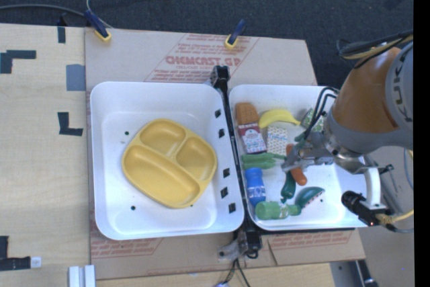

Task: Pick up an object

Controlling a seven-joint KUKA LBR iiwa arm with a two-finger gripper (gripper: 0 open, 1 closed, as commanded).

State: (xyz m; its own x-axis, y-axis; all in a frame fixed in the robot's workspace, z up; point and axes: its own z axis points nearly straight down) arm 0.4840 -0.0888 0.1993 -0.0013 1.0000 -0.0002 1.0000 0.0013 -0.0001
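I have the jaws [293, 163] low in the right-hand bin [336, 212], over the crowded middle of the toys, and I cannot tell how far apart they stand, since the wrist and cables blur into the clutter there. Nothing is visibly held. Just below them lies a small orange piece [299, 177], and just beyond that a dark green one [288, 189], its long axis running roughly away from the jaws. To their left a light green piece [259, 160] lies crosswise, pointing at them. Beyond it are the blue bottle [254, 185] and red-and-white carton [252, 140]; above, the yellow banana [278, 118]. I judge the orange piece the nearest target. Far left, on the table [40, 165], the other bin [107, 212] holds a yellow divided plate [169, 162].
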